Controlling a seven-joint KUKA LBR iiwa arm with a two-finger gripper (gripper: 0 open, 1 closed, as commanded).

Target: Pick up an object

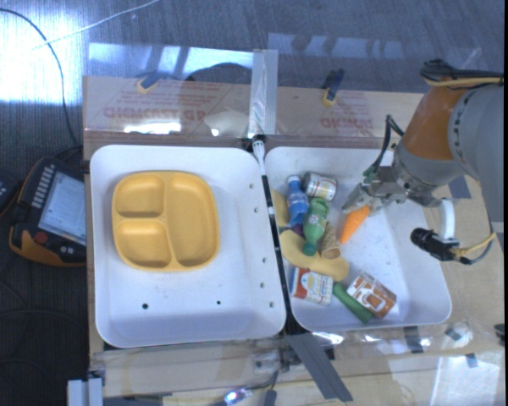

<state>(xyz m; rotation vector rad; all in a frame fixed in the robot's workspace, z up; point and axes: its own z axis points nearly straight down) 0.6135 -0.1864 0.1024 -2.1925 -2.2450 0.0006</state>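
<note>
My gripper [364, 203] hangs low over the upper middle of the right bin [423, 286], and its fingers look spread open. An orange carrot [354, 224] lies tilted just below, its upper end at the fingertips; I cannot tell whether they touch it. To its left lies a cluster of objects: a silver can [321, 186], a blue bottle [296, 202], a green bottle [314, 225] and a tan cone-like piece [332, 243].
Lower in the right bin lie a yellow banana-like piece [320, 262], a red and white packet [311, 287], a green stick [353, 303] and an orange carton [373, 293]. The left bin [237, 286] holds a yellow divided plate [165, 221]. A teach pendant [51, 214] sits off the bench at left.
</note>
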